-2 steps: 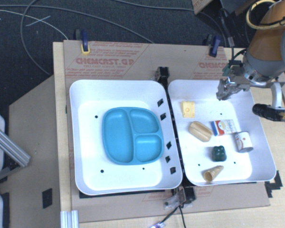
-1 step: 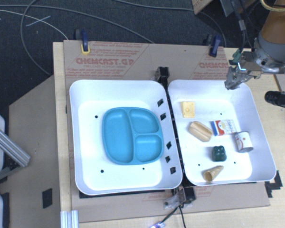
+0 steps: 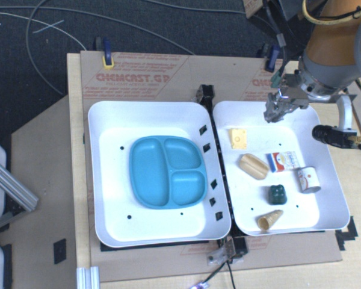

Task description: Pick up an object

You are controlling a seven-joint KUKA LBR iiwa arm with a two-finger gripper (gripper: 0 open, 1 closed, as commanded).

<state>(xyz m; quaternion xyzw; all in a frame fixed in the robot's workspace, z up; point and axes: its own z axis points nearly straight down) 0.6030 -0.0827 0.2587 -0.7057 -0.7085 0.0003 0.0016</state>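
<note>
**A:** Trying to work out why everything's laid out like this. Six small bits loose in the right bin (image 3: 325, 212): cheese (image 3: 238, 138), roll (image 3: 253, 166), carton (image 3: 283, 161), can (image 3: 308, 179), green block (image 3: 277, 194), cone (image 3: 269, 220). Nothing but a blue plate (image 3: 168, 171) in the left bin (image 3: 105, 155).

**B:** Probably scattered on purpose. Spread apart, none stacked, hardly any touching, so room to come down around any one of them. Carton and roll just beside each other though, likewise carton and can. Bit cramped there.

**A:** And the gripper (image 3: 279, 110)?

**B:** Hanging over the back part of the right bin, near its far rim, on the end of the arm (image 3: 334, 41) reaching in from the right. Looks raised above the bin floor rather than down among the stuff, but hard to be sure from a slanted top view.

**A:** Grabbing anything?

**B:** Can't tell whether open or shut from here, just a dark clump of metal. No object visibly in it.

**A:** So where's the target relative to that?

**B:** All of them toward the near side of it. Cheese closest, off to the left and a little nearer the camera. Carton roughly straight below in the view. Cone and green block well apart from it, down by the front rim. Guessing cheese or carton as the easy pick, nothing picked up yet either way.
</note>
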